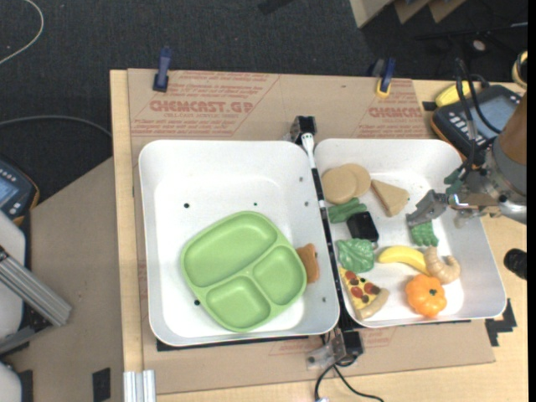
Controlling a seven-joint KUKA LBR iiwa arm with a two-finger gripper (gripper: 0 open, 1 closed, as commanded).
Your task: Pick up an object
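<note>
My gripper hangs over the right side of the right bin, reaching in from the right. Just below it lies a small green piece. Close by are a yellow banana, a beige knobbly piece and an orange pumpkin. A tan wedge lies to the gripper's left. I see nothing held in the gripper.
The right bin also holds a round tan disc, a green strip, a black block, a leafy green and a pizza slice. In the left bin sit a green divided plate and a brown piece.
</note>
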